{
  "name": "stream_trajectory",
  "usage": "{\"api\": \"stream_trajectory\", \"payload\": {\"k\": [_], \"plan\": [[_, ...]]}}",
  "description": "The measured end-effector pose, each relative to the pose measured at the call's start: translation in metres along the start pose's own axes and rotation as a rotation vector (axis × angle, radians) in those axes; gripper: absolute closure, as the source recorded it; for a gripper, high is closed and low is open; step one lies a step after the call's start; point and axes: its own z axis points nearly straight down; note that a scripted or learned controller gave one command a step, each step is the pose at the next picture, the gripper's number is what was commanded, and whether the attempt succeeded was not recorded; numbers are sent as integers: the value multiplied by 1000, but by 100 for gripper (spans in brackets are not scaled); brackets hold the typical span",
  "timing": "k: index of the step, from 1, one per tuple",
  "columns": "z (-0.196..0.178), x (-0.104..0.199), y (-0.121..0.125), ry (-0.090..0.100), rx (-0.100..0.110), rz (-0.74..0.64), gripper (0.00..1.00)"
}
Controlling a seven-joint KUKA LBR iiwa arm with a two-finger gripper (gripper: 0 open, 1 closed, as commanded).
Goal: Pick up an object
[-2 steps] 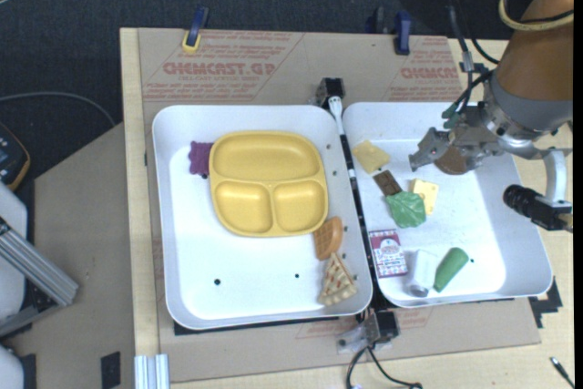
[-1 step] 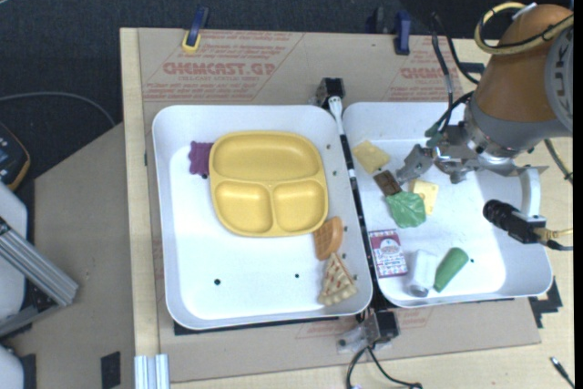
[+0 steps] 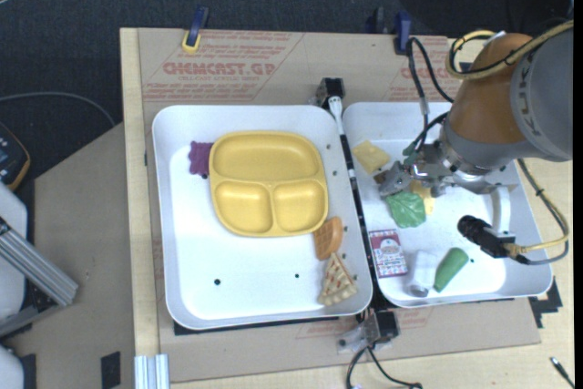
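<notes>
In right bin (image 3: 524, 282), 5 objects

My arm comes in from the right, its grey body and orange band (image 3: 483, 96) bulking large above the wrist. The wrist bends down and leftward, carrying my claw (image 3: 401, 180) low over the near-left part of the right-hand bin. The claw's metal tip points toward the left. Black cables loop along my wrist and trail off to the right.

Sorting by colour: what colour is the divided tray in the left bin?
Yellow; the divided tray shows in the camera view.
</notes>
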Motion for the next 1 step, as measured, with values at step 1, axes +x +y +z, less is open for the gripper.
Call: {"api": "stream_trajectory", "payload": {"k": [1], "plan": [[20,-1,2,-4,-10,1,0]]}}
